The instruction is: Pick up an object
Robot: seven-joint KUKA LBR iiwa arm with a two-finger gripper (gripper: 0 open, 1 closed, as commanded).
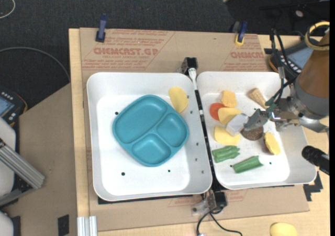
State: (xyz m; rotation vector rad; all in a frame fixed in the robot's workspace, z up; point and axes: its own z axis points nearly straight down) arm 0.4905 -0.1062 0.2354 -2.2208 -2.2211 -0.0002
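Note:
My gripper (257, 120) hangs low over the middle of the right bin (293, 175), reaching in from the right. Its tip sits just above a brown round piece (253, 135) and beside a pale grey block (236, 123). Around them lie several toy foods: a red tomato (216, 110), a yellow wedge (229, 114), an orange-yellow chunk (228, 98), a tan cone (257, 97), a yellow slice (225, 136) and a yellow piece (271, 144). Two green vegetables (225, 153) (246, 164) lie toward the front.
The left bin (104, 177) holds a blue divided plate (151, 130) and a yellow piece (178, 99) by its right wall. A black-edged ridge (201, 125) separates the bins. Cables and clamps sit behind the right bin.

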